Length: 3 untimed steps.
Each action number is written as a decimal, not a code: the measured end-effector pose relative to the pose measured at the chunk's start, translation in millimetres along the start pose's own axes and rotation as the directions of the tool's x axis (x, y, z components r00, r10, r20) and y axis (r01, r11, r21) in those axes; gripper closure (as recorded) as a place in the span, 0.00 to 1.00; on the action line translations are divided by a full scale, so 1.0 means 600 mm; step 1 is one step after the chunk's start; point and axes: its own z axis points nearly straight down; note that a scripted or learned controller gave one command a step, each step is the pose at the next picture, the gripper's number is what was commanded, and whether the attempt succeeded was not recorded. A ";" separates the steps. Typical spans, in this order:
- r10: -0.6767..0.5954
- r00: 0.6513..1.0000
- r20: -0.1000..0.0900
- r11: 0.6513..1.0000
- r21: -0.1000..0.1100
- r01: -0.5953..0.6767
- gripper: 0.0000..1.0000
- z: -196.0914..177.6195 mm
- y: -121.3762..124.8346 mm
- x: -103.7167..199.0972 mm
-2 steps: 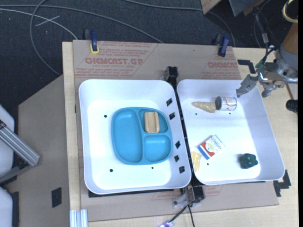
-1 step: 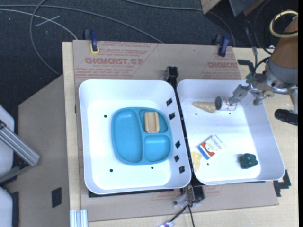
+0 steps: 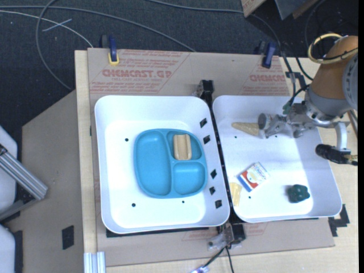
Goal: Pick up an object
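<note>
My gripper hangs low over the back of the right bin, reaching in from the right. Its tip is right at the wide end of a tan cone lying on the bin floor; whether they touch I cannot tell. A small white carton with red and blue print lies in the middle of that bin. A dark green lump sits near the front right corner. A pale yellow piece rests at the bin's front left edge.
The left bin holds a blue divided plate with a tan block in its upper right compartment. A black divider with clips runs between the bins. Cables trail over the dark floor behind the bench.
</note>
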 end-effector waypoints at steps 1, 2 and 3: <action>-0.001 1.000 0.002 1.000 -0.009 0.001 1.00 -0.027 0.004 -0.001; 0.000 1.000 0.004 1.000 -0.012 0.000 1.00 -0.103 0.016 0.000; -0.001 1.000 0.004 1.000 -0.013 0.001 1.00 -0.194 0.035 0.001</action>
